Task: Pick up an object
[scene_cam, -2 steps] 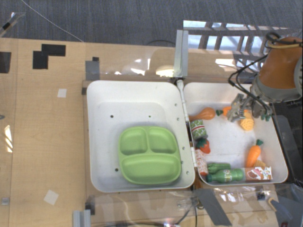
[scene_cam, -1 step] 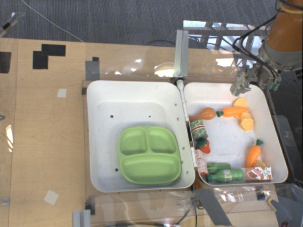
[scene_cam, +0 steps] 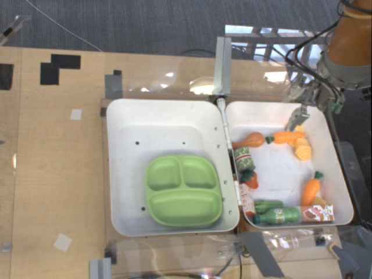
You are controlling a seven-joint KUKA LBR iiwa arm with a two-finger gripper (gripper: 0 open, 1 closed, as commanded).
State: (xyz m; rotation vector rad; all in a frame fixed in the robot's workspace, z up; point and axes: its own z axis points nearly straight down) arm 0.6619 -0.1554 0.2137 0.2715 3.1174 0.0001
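Nearest the camera, a green bottle [scene_cam: 278, 215] and a juice carton [scene_cam: 317, 213] lie far below the gripper [scene_cam: 297, 119], which hangs just above the orange toy carrot [scene_cam: 286, 137], its opening impossible to tell, probably to grasp it.

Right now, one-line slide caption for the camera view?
Grey KUKA arm's gripper hovers over the right white bin of toy food; green divided plastic tray sits in the left white bin.
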